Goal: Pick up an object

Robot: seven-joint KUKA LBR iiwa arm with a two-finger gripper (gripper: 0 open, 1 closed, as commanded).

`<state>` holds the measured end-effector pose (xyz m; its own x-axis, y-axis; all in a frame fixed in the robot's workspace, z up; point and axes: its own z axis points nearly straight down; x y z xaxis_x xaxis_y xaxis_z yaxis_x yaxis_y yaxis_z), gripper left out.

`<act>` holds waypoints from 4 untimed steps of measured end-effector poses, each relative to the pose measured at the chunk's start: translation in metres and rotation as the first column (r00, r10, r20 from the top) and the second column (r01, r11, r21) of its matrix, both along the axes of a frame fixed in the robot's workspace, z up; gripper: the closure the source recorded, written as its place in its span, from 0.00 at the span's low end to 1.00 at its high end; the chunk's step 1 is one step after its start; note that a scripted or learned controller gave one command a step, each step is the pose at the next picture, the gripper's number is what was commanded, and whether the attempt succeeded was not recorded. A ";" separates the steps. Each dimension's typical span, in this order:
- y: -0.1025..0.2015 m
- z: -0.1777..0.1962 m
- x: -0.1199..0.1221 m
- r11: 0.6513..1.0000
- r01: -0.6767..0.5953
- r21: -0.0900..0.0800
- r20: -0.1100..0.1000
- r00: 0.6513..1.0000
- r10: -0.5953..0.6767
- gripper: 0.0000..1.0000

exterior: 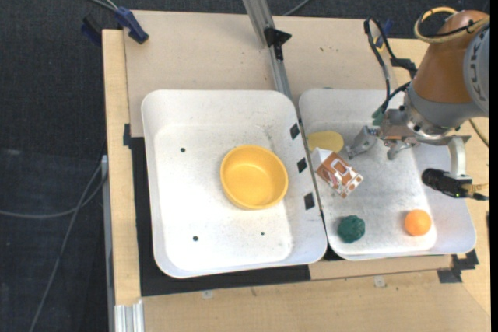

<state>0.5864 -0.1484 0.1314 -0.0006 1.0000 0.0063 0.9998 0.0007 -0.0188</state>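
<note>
With its 2 fingers spread and holding nothing, the gripper [377, 142] hovers in the right bin [459, 237] near the patterned box [340, 173], so descending and closing comes next.

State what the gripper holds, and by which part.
Nothing. The gripper hangs open above the right bin, with no object between its fingers; the box lies apart from it.

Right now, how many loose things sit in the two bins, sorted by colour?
Yellow: 2, the bowl in the left bin and a flat yellow piece in the right bin
Orange: 1, the ball
Green: 1, the lump
Red-and-white: 1, the box
Total: 5
</note>
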 end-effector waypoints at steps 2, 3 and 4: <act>0.008 0.075 0.014 1.000 -0.003 -0.007 0.028 1.000 0.004 1.00; 0.009 0.099 0.016 1.000 -0.003 -0.007 0.024 1.000 0.003 1.00; 0.074 0.098 0.014 1.000 -0.008 0.000 0.009 1.000 0.008 1.00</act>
